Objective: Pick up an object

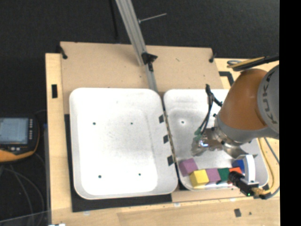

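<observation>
1. The claw (201, 144) hangs low in the right bin (188, 102), above bare floor; I cannot tell its state
2. Judged step: approach, nothing gripped yet
3. Next: shift toward the purple block (188, 166) just beside it, then descend
4. Yellow block (199, 178) touches it, crowding the near wall

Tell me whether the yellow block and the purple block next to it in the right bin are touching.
Touching. The camera view shows the yellow block pressed side by side against the purple block along the near wall of the right bin, with no gap between them.
</observation>
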{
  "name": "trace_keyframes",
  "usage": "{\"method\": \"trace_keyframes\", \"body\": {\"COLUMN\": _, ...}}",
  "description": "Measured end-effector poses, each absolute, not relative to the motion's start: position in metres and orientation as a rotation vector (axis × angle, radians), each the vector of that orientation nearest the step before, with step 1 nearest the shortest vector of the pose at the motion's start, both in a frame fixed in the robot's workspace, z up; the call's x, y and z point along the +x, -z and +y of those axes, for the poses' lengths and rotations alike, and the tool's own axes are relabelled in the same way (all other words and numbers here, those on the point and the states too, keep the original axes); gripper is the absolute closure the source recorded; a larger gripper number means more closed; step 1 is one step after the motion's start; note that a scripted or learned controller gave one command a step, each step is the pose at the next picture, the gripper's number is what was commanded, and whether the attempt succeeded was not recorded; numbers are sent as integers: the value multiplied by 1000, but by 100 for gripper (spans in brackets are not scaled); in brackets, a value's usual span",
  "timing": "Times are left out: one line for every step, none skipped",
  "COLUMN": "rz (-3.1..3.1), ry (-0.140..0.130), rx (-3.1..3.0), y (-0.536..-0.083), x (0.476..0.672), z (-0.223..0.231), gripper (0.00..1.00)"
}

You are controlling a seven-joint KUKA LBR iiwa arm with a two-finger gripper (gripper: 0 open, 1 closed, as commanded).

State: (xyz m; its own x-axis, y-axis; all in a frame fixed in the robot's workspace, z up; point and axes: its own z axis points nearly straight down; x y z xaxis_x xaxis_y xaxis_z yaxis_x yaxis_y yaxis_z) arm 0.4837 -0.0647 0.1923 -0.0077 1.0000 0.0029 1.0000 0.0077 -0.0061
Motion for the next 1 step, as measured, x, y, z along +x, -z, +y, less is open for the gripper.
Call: {"method": "trace_keyframes", "body": {"rz": -2230, "ry": 3, "rx": -2209, "y": -196, "x": 484, "z": 73, "gripper": 100}}
